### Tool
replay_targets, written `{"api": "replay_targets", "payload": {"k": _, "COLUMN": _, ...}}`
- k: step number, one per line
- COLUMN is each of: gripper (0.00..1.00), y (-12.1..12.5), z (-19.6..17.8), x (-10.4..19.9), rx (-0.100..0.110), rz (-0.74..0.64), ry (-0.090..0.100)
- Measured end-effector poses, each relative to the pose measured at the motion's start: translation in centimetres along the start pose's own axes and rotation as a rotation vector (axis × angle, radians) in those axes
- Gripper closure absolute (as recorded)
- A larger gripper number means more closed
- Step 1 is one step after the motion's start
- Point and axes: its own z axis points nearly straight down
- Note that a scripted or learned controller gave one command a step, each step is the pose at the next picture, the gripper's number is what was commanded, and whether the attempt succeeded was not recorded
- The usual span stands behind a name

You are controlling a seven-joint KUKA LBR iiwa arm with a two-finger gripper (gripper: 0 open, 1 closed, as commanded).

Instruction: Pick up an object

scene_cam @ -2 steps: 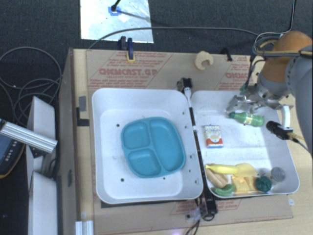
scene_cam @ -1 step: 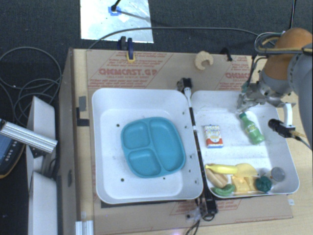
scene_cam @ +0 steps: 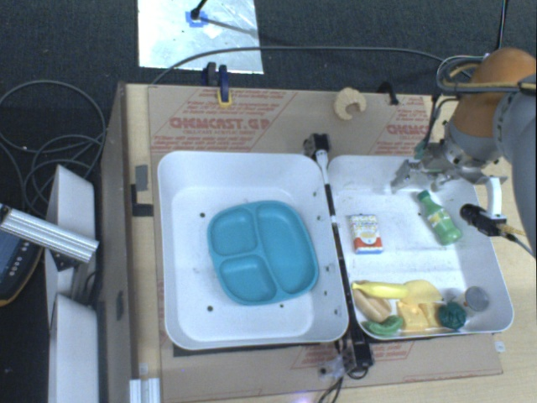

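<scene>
Toys (scene_cam: pixel 409 306) heaped at lower right aside, we'd go for the green bottle (scene_cam: pixel 440 220) just below-right of our gripper (scene_cam: pixel 417 175), fingers spread with nothing between, its long axis running down-right.

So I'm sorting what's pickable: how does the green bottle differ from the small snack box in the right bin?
The green bottle is slim, rounded and lies slanted near the gripper; the small snack box is flat, rectangular, and sits squarely near the bin divider. The bottle is green with a pale label; the box is white with red and yellow print. Both lie apart on the right bin floor.
</scene>
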Motion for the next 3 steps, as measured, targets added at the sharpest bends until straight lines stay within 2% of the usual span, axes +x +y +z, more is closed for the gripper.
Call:
{"api": "replay_targets", "payload": {"k": 1, "gripper": 0.0, "y": -2.4, "z": -0.9, "x": -1.8, "rx": 0.004, "rz": 0.006, "ry": 0.001}}
{"api": "replay_targets", "payload": {"k": 2, "gripper": 0.0, "y": -1.0, "z": -1.2, "x": -1.7, "rx": 0.003, "rz": 0.004, "ry": 0.002}}
{"api": "replay_targets", "payload": {"k": 3, "gripper": 0.0, "y": -2.1, "z": -1.3, "x": -1.7, "rx": 0.004, "rz": 0.005, "ry": 0.001}}
